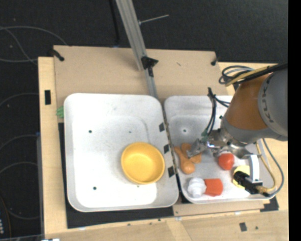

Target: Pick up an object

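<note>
Right bin (190, 109): arm (251, 109) reaches in from the right, wrist low over the bin's middle. Jaws sit just above and beside the orange-tan piece (186, 163), the likeliest target. It lies near the bin's left wall, close to the divide with the left bin (90, 134). Jaws' state: cannot tell, too small and blurred to read as open or closed; nothing made out between them.

Other loose things in the right bin: red ball (226, 160) just right of the jaws; white lump (195, 186) and red-orange block (214, 186) side by side along the near edge, touching or nearly so. Yellow bowl (142, 162) sits alone in the left bin.

Risks, as judged:
- Orange-tan piece looks irregular, maybe two bits lying together; a pinch off its middle could tip it or squirt it out rather than lift it
- It lies close to the wall; one jaw may foul the wall on the way down, and the close comes up with nothing
- Red ball is near the wrist; a sideways nudge would set it rolling toward block and lump
- Crowding: jaws may land between two things and grip neither
- Bowl looks smooth and wide; a poor target if the program tries it
</note>
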You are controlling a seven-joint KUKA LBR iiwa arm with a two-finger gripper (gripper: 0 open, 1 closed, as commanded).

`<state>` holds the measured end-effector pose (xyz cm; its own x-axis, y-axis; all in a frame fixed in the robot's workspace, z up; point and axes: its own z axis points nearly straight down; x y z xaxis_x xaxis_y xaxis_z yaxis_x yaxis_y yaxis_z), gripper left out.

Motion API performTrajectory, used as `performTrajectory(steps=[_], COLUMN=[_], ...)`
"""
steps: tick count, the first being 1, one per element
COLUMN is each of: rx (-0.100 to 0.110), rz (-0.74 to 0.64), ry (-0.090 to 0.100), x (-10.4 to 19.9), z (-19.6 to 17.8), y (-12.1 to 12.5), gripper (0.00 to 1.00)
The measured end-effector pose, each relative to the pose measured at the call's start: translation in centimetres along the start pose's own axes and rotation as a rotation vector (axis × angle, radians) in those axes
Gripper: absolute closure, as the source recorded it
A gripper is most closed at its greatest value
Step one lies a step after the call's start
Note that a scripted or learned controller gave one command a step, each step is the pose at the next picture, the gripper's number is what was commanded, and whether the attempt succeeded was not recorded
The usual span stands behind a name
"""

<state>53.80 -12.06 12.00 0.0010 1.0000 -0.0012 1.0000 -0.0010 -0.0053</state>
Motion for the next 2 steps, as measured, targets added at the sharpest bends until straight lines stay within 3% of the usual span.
performTrajectory(steps=[1,2], rx=[-0.009,-0.007], rz=[0.005,0.004], ry=[0.002,0.001], x=[0.0,-0.4], z=[-1.4,-5.6], y=[0.2,0.0], gripper=[1.0,1.0])
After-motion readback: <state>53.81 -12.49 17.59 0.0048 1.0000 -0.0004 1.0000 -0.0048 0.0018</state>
